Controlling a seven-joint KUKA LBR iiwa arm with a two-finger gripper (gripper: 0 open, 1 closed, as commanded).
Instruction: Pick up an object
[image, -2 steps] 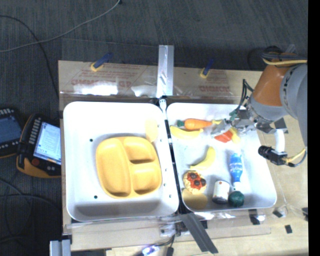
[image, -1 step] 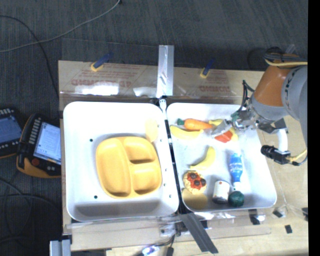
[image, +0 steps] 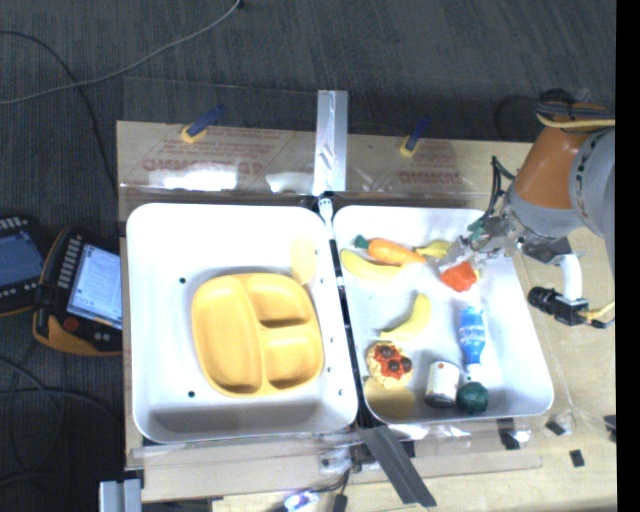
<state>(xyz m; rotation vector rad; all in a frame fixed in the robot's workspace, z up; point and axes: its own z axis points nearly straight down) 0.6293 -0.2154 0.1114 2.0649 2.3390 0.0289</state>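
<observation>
The gripper (image: 487, 236) hangs at the right bin's far right corner; the small red plastic object (image: 459, 276) lies just beside it, toward the near-left.

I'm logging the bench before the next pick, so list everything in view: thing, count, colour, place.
White bins: 2, side by side on the bench.
Divided tray: 1, yellow, in the left bin.
Carrot: 1, orange, top of the right bin.
Bananas: 2, yellow, one mid bin, one under the carrot.
Red object: 1, just below the gripper.
Bottle: 1, blue and white, right side.
Round toy food: 1, tan with red and dark topping, lower bin.
Small cup: 1, white, bottom edge.
Ball: 1, dark green, beside the cup.
Handheld pendant: 1, orange and black, left of the bench.
Gripper: 1, over the right bin's top right corner.
</observation>
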